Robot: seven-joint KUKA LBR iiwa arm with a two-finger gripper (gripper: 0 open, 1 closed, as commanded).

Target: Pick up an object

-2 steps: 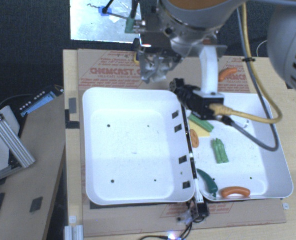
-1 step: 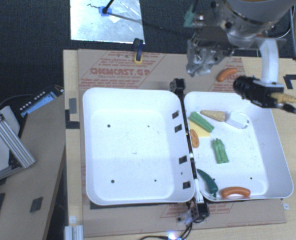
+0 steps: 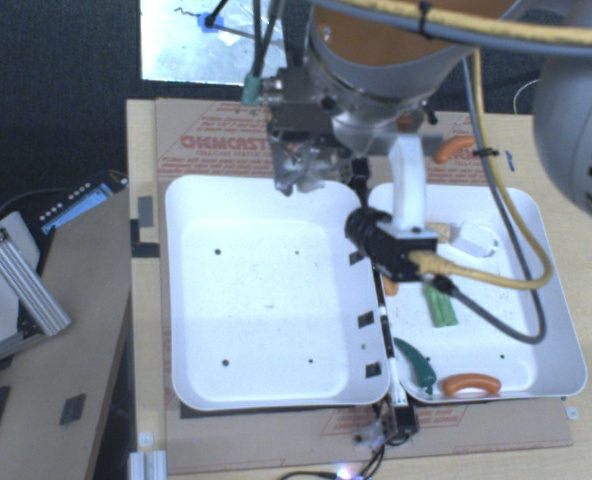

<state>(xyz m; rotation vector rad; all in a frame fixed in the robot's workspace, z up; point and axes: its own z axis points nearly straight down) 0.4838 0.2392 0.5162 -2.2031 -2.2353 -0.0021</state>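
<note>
Two shallow white bins (image 3: pixel 266 298) sat on the bench, a flat green block (image 3: pixel 442 306) lying in the right bin, well apart from the gripper (image 3: pixel 301 173) over the left bin's far edge.

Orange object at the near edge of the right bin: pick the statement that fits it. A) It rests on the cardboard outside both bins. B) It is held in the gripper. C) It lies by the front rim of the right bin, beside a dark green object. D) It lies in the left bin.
C: the orange object lies inside the right bin at its front rim, with the dark green object just to its left.
</note>
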